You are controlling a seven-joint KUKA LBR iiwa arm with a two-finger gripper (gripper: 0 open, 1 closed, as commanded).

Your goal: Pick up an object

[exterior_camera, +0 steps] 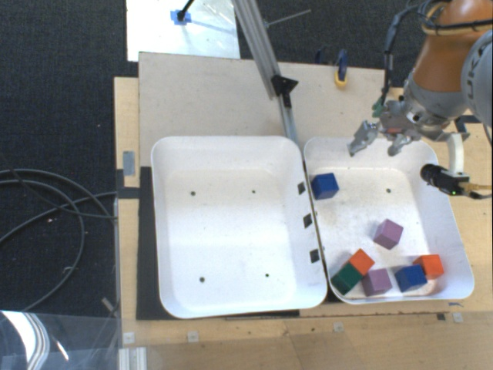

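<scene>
Poised over the far rim of the right bin (447, 230), gripper (380, 142) spread wide and holding nothing. Nearest candidate, a blue cube (324, 185), lying alone beside the divider; a purple cube (387, 233) mid-bin. Orange, green, purple and blue blocks crowded along the near wall (389, 272). Likely trouble: fingers jamming between packed neighbours, or nudging a cube against the wall instead of closing on it.
</scene>
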